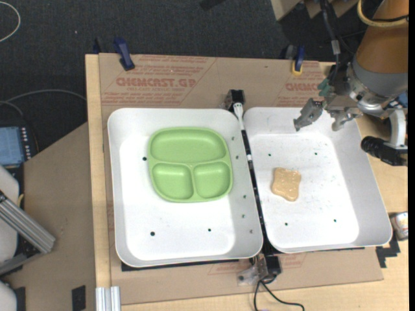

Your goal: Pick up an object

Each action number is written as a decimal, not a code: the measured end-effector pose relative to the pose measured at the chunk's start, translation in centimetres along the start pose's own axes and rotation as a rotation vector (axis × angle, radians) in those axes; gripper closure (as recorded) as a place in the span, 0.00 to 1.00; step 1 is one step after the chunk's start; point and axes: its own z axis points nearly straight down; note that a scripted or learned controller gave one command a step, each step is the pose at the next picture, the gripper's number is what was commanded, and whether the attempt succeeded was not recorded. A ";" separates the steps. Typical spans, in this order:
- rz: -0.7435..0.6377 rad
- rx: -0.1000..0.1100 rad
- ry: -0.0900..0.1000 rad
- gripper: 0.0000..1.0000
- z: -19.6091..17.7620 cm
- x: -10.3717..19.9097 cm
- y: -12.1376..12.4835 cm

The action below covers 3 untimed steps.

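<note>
Object for pickup has not been secured at this inspection. Bench [162, 76] carries two shallow white bins side by side. Left bin [130, 225] holds a green three-compartment tray [190, 164], lying flat near its centre. Right bin [350, 219] holds a small tan, irregular piece [286, 184], flat on the floor, left of centre and well apart from the walls. Arm [382, 44] reaches in from the right. Gripper [324, 116] hovers over the right bin's far edge, fingers spread, nothing between them, apart from the tan piece. Recommended practice, as a judgement: travel toward the near side until centred above the piece, keep the fingers spread wider than it, descend squarely to the floor, then close across its narrower span before lifting.
</note>
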 end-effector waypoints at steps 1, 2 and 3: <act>0.004 0.016 0.003 0.00 10.9 -1.7 -6.1; -0.012 -0.004 0.004 0.00 5.8 9.9 -5.5; 0.005 0.005 0.001 0.00 6.1 4.7 -8.3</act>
